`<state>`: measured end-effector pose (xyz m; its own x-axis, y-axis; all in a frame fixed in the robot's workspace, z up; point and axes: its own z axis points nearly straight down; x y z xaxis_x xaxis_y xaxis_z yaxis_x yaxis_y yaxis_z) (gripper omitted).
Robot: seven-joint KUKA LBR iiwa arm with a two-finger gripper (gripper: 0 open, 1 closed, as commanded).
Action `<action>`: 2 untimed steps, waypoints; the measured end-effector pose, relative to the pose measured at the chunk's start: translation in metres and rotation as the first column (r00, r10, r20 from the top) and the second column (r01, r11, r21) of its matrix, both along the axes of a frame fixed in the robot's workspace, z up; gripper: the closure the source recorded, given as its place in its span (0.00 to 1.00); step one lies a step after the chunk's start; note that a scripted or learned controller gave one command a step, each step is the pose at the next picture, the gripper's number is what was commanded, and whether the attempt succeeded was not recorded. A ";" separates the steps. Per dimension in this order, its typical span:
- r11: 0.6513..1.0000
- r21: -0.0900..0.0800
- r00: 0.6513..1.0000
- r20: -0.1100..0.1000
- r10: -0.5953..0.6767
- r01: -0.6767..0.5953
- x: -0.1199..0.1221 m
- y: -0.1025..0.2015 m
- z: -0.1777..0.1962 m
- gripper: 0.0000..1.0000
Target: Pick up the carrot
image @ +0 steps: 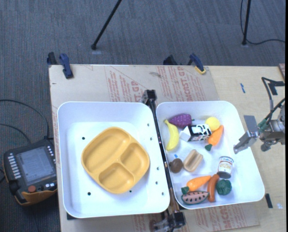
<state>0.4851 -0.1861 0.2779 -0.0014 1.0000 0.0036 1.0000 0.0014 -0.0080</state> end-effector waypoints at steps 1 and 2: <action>0.994 0.009 0.994 -0.012 0.110 -0.110 -0.014 -0.014 -0.149 0.00; 0.985 0.000 0.985 0.005 0.172 -0.172 0.017 -0.028 -0.117 0.00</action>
